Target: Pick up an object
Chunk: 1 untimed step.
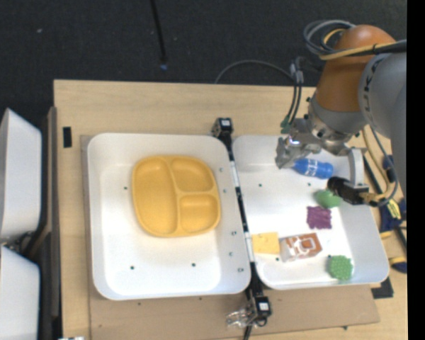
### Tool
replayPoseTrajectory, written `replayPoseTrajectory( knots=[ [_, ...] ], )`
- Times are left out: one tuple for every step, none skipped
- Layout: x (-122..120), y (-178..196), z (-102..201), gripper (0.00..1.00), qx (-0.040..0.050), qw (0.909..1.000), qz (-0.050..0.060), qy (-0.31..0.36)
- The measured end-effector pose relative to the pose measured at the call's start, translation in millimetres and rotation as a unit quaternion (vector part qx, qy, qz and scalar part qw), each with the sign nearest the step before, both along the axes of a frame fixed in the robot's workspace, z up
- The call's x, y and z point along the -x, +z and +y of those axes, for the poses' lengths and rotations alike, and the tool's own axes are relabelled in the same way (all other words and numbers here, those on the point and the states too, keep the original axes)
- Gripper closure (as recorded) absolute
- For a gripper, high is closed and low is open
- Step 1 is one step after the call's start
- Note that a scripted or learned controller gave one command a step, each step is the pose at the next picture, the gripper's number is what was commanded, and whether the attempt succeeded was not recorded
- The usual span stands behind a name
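Camera view: gripper [292, 151] hangs over the far end of the right bin [283, 204]; whether it is wide or narrow cannot be told. 1 blue object [313, 167] lies just beside it. Purple piece [319, 217] and yellow block [265, 243] lie nearer. Left bin [113, 261] holds 1 yellow plate [176, 193].

Arm [354, 69] came in from the right; gripper [292, 151] was low over the upper part of the right bin [269, 204]. Blue bottle-like item [314, 167] lay just beside the gripper, contact unclear. Lower down: small green piece [326, 198], purple piece [319, 217] just below it, yellow block [265, 244] touching an orange-and-white item [301, 246], green spiky ball [339, 266] near the bin's lower right corner. Left bin [113, 261] held a yellow divided plate [176, 194], three compartments, lying flat.
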<state>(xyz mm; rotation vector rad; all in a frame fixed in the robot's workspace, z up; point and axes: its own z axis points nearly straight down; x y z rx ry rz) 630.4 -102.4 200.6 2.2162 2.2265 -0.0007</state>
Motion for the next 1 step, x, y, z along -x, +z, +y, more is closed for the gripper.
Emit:
replayPoseTrajectory(
  knots=[
    [18.6,19.5,45.9,1.00,-0.0011,1.0000,-0.001,0.001]
  ],
)
